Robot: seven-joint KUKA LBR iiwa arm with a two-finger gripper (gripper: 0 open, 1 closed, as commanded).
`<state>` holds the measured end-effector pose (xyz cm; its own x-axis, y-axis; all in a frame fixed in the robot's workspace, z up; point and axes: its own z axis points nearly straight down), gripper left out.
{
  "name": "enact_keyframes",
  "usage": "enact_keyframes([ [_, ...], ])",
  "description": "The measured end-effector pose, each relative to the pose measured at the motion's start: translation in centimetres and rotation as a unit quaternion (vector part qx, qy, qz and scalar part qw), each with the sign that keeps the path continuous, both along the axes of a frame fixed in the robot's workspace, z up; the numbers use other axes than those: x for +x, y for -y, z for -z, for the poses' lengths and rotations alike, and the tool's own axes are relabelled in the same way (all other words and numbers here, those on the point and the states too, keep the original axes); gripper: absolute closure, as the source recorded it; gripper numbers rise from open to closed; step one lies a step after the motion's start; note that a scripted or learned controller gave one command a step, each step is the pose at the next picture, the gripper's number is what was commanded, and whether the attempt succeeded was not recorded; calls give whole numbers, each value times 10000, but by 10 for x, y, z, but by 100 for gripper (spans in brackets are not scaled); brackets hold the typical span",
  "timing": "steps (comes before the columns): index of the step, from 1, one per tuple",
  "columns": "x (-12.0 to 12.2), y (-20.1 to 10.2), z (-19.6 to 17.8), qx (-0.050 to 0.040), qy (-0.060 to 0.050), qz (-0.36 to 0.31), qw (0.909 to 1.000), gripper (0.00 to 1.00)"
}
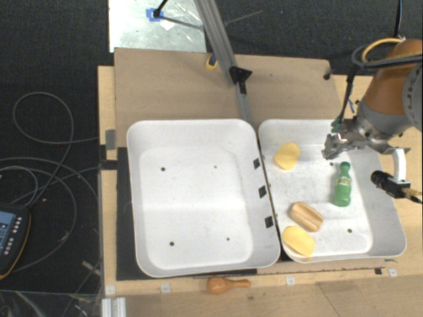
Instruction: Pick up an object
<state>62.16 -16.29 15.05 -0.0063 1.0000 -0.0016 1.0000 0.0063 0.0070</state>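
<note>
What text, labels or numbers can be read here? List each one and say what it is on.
No text can be read.
The handheld pendant at the left edge has a lit screen, too small and blurred to read.
The green bottle in the right bin shows no legible label.

Position: one fixed camera high above the bench point(218, 84)
Facing: down at a slant
Range: far enough to take in both white bins point(198, 197), plus floor at left

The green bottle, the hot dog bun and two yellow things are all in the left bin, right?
Not quite. The camera view shows the green bottle, the hot dog bun and both yellow things in the right bin, not the left one.
</note>
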Motion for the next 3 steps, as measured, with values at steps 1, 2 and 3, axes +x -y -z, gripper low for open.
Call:
enact_keyframes([
  [1, 1, 0, -66, -5, 12, -1, 10000, 100],
  [2, 3, -3, -110, -1, 3, -3, 10000, 100],
  [3, 4, -55, -109, 14, -22, -19, 10000, 100],
])
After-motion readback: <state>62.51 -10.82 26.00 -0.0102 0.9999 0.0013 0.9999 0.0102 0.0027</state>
